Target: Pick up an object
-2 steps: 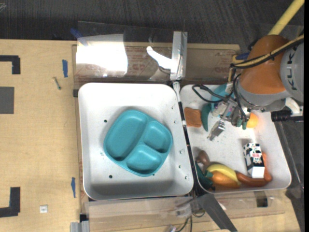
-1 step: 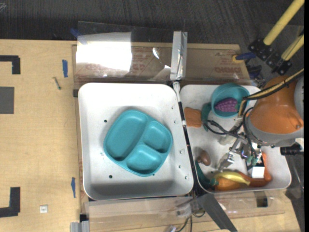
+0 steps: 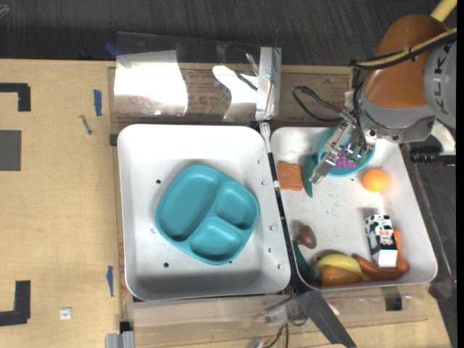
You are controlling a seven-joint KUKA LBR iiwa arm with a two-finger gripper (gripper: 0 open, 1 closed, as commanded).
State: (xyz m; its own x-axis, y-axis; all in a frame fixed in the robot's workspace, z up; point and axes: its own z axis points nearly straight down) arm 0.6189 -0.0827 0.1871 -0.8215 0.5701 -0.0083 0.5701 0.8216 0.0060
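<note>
Purple toy (image 3: 344, 162) in a small teal bowl (image 3: 362, 153) at the right bin's (image 3: 424, 227) far edge sits right under the gripper (image 3: 335, 156), seemingly the pick (whether the jaws are apart, I cannot tell); orange ball (image 3: 375, 180) lies just beside

The arm (image 3: 409, 78) has a rounded orange band above a grey wrist housing, which carries part of a dark printed marking at its right. A yellow hose runs across the orange shell, and thin black cables loop out to the left of the wrist. The gripper (image 3: 326, 162) is a slim metallic piece with grey fingers.
</note>
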